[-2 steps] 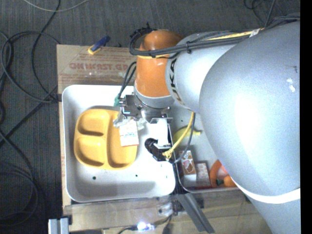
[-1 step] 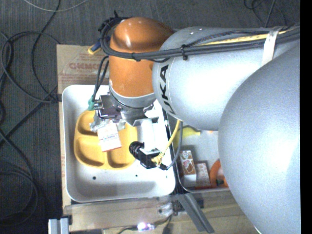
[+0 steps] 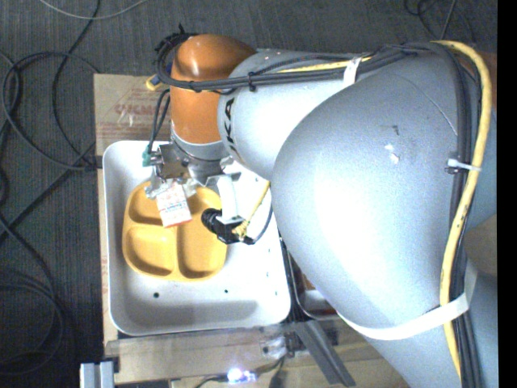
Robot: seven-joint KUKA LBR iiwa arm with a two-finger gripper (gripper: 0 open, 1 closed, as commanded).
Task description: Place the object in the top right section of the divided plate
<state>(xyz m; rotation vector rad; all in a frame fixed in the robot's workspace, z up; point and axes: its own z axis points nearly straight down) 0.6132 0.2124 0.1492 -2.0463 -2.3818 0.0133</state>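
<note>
A yellow divided plate (image 3: 153,249) lies in the left white bin (image 3: 194,305), toward its upper left. My gripper (image 3: 171,202) hangs over the plate's upper part, below the arm's orange band (image 3: 198,79). A small white piece with red print (image 3: 173,208) shows at the gripper's tip, over the plate's upper middle; whether it is a held object or part of the gripper is unclear. A black and yellow fitting (image 3: 223,225) on the wrist juts over the plate's right rim. The gripper hides the plate's top sections.
The big grey arm body (image 3: 380,176) covers the right half of the view and nearly all of the second bin (image 3: 300,296). A brown board (image 3: 121,107) lies beneath the left bin. Cables (image 3: 48,71) trail over the dark floor on the left.
</note>
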